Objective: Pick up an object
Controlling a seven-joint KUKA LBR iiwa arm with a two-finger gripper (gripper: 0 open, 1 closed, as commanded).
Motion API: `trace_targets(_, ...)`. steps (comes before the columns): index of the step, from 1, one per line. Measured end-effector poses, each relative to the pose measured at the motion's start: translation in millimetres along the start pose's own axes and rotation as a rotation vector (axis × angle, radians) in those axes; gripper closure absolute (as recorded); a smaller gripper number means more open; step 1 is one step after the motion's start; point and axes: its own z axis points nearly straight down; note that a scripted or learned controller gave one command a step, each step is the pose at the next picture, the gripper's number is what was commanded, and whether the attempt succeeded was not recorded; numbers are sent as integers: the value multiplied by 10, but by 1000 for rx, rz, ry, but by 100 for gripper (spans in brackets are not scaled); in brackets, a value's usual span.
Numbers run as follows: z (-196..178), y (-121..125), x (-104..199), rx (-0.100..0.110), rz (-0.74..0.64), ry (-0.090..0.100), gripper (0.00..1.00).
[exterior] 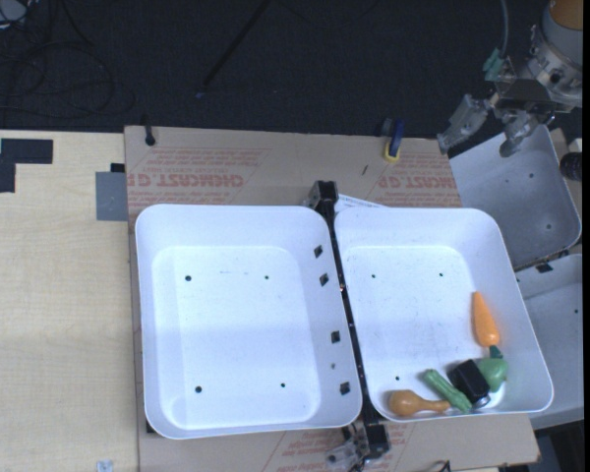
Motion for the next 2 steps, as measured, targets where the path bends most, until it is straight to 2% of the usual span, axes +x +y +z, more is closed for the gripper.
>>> trace_targets(1, -339, -752, -155, 3, 11, -1, 0)
trace_targets(2, -1274, 27, 272, -8, 1, -3, 0)
